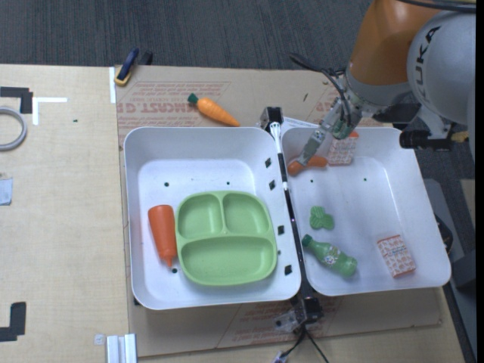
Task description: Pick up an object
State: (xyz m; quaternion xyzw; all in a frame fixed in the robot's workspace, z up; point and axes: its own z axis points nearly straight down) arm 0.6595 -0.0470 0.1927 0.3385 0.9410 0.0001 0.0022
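Observation:
My gripper (311, 154) hangs low over the far left corner of the right bin (423, 203), reaching down at a slant from the grey and orange arm. Its tip is right at a small orange piece (305, 166) that lies on the bin floor by the wall; I cannot tell whether they touch. A red-and-white packet (342, 150) lies just behind the gripper. Further forward in the same bin are a green leafy toy (321, 218), a green bottle (330, 255) on its side and a second red-and-white packet (396, 255).
The left bin (144, 172) holds a green divided plate (225, 237) and an orange carrot-like piece (162, 233) beside it. A carrot (214, 110) lies on the cardboard behind the bins. A blue-and-yellow tool (126, 66) lies at the bench's far edge.

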